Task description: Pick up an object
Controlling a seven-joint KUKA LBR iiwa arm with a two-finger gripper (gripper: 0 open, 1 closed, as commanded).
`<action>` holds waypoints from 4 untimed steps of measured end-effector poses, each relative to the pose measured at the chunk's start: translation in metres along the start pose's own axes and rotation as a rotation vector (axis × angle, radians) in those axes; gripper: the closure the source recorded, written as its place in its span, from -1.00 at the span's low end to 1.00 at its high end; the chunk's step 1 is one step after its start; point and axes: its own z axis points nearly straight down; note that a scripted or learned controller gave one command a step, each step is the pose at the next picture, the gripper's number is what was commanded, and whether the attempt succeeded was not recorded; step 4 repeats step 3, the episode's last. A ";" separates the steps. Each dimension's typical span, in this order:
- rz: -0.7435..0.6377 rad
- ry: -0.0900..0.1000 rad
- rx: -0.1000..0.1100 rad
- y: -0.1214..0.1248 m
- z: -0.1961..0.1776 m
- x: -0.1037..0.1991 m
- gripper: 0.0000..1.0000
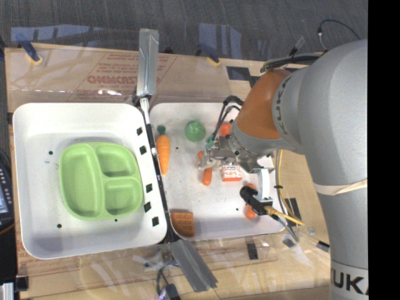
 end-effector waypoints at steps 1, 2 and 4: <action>0.081 0.002 0.017 -0.013 -0.054 0.047 1.00; -0.061 0.004 0.016 -0.001 -0.118 0.021 1.00; -0.067 0.004 0.026 -0.001 -0.122 0.021 1.00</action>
